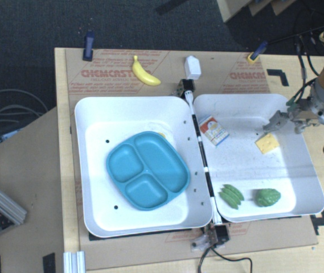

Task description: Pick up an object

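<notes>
Your tool: over right bin, grip state unreadable. Yellow block: just below tool, on bin floor, apparently not gripped.

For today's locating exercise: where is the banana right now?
The banana lies on the cardboard bench top outside both bins, just beyond the far edge of the left bin, left of the small white block.

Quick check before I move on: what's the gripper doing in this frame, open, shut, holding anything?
Gripper: open/shut cannot be told at this size; it sits above the yellow block in the right bin, with nothing visibly in it.
</notes>
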`<move>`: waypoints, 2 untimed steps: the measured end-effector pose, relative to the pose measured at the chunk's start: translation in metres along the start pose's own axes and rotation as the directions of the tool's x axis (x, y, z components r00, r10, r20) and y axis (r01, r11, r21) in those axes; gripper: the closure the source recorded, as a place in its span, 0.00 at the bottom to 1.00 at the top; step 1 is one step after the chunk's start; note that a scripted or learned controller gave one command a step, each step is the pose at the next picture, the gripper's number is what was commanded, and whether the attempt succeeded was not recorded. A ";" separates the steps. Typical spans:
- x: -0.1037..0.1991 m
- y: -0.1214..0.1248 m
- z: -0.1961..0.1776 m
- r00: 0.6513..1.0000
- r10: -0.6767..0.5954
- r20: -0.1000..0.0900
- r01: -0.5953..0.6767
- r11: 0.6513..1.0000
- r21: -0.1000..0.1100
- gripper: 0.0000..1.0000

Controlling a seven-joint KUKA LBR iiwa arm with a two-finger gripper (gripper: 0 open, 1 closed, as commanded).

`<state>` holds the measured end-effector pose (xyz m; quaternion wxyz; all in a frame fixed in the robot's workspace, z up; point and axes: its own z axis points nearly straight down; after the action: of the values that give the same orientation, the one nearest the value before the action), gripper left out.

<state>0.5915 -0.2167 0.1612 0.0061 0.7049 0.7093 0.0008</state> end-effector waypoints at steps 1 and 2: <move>0.002 -0.011 0.048 1.000 0.006 -0.009 -0.006 1.000 0.013 0.00; 0.002 -0.009 0.036 1.000 0.006 -0.007 -0.006 1.000 0.009 1.00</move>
<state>0.5824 -0.2154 0.1247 0.0006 0.7070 0.7072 0.0001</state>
